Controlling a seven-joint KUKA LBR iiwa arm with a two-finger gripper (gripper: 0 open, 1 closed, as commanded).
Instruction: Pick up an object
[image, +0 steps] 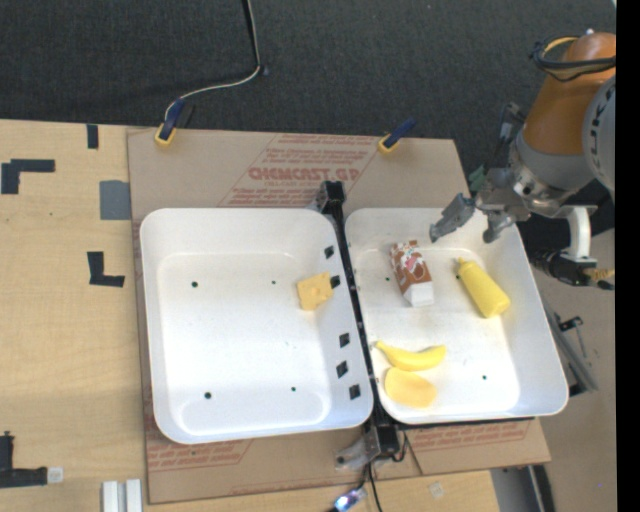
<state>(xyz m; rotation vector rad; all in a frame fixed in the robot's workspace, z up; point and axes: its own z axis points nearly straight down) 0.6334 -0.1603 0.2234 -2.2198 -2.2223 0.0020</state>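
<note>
While spread open, end effector (467, 226) hovers above right bin's (535, 330) far rim.

Both bins are plain white: the left bin (170, 300) has little black dots on its floor, and the right bin (530, 340) looks the same. Cheese wedge (315, 292) at about 3 o'clock in the left bin is pale yellow. Right bin: yellow mustard bottle (482, 288) at 2 o'clock, brown, red and white carton (411, 272) at 11, bright yellow banana (411, 354) and a duller yellow round piece (410, 388) around 7. Cardboard sheet (290, 170) underneath is tan with red print. Arm's grey with an orange band (565, 100), gripper (476, 222) grey.
</note>
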